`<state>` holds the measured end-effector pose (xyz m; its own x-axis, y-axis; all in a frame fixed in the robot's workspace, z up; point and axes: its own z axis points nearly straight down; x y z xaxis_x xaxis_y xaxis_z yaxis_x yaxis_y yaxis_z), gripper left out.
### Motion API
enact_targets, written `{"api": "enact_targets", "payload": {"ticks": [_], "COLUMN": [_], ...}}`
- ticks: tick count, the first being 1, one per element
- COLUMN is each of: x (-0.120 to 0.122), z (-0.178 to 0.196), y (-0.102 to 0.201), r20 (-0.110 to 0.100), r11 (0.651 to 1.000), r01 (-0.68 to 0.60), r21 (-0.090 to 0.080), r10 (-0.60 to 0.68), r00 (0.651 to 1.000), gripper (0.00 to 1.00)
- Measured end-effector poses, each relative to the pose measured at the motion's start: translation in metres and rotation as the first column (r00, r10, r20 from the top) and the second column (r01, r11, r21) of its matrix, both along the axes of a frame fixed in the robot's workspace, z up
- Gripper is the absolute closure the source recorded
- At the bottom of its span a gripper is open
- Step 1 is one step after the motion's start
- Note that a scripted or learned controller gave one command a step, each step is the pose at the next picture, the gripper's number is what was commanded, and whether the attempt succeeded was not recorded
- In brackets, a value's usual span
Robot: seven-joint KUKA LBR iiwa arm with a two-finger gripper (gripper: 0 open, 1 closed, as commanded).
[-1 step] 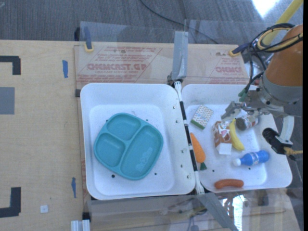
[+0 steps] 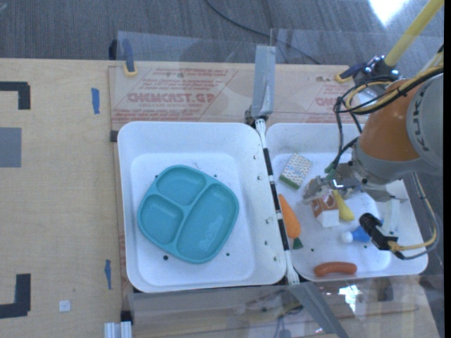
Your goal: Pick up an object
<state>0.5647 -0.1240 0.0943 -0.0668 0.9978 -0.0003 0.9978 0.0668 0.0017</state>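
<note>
My gripper (image 2: 318, 187) hangs low in the right bin (image 2: 310, 136), on the grey arm with the orange band (image 2: 384, 136) that reaches in from the right. Directly beneath and just right of it lies a small brown and white carton (image 2: 326, 210), with a yellow banana-shaped piece (image 2: 343, 208) against its right side. A patterned green and white box (image 2: 296, 170) sits up and left of the gripper. An orange carrot (image 2: 289, 220) lies along the bin's left wall. A reddish sausage (image 2: 335, 268) rests near the front edge. I see nothing lifted off the bin floor.
The left bin (image 2: 134, 143) holds a teal divided plate (image 2: 188, 213). A small blue and white item (image 2: 354, 236) lies in the right bin beside a black cable fitting (image 2: 373, 229). Cables loop around the arm's wrist at the right.
</note>
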Motion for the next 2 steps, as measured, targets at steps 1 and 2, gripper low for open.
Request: {"api": "enact_targets", "payload": {"ticks": [1,2], "x": [0.000,0.017], "z": [0.010,0.124], "y": [-0.005,0.028], "r20": [0.003,-0.001], "r11": [1.000,0.998], "r01": [0.009,0.058], "r21": [-0.001,0.000], "r10": [-0.009,-0.058], "r00": [1.000,0.998], "gripper": [1.00,1.00]}}
